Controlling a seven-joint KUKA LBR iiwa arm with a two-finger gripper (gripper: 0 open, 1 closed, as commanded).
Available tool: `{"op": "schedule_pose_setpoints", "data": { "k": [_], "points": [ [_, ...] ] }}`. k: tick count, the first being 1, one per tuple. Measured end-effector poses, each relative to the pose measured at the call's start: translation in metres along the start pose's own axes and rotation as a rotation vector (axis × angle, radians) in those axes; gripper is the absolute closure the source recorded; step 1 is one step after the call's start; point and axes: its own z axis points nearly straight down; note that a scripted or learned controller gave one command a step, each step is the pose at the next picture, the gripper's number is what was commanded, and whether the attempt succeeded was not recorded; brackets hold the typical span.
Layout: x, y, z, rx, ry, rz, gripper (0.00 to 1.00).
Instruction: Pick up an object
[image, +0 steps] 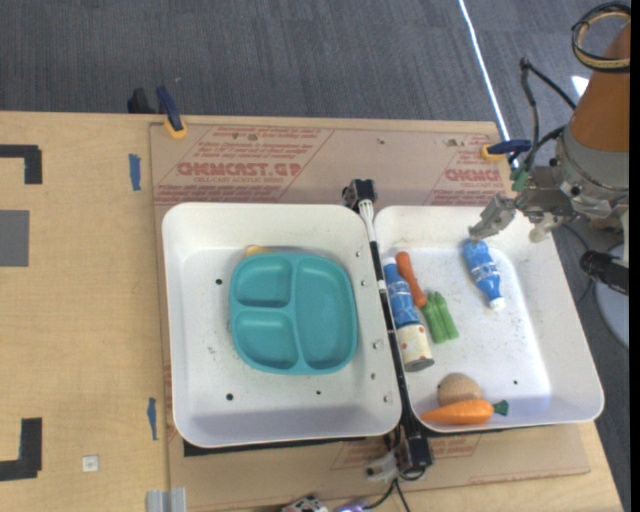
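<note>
Camera view has my claw (512, 215) at the 2 o'clock corner of the scene, over the far rim of the right bin (560, 330), hanging from the orange band of my arm (603, 110). My two fingers stand spread apart with nothing between them, one toward 9 o'clock and the other toward 3 o'clock. Just beside the claw, toward 7 o'clock, lies a small blue bottle (484, 270) on the bin floor, apart from my fingers. At the bin's 9 o'clock wall a blue and white tube (406, 312) lies lengthwise, with an orange stick (409, 277) and a green piece (438, 317) just beside it. Down at 6 o'clock of that bin a brown lump (456, 387) touches a toy carrot (462, 411). The left bin (195, 330) bears a teal divided plate (294, 311), roughly at its centre.
</note>
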Motion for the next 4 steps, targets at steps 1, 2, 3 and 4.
{"op": "schedule_pose_setpoints", "data": {
  "k": [1, 2, 3, 4],
  "points": [
    [-0.009, 0.011, 0.117, 0.002, 0.0, 0.02, 0.0],
    [-0.07, 0.019, 0.178, 0.001, 0.001, -0.172, 0.0],
    [-0.07, 0.02, 0.167, -0.002, 0.0, -0.172, 1.0],
    [-0.013, 0.011, 0.052, -0.002, 0.0, -0.155, 1.0]
  ]
}}
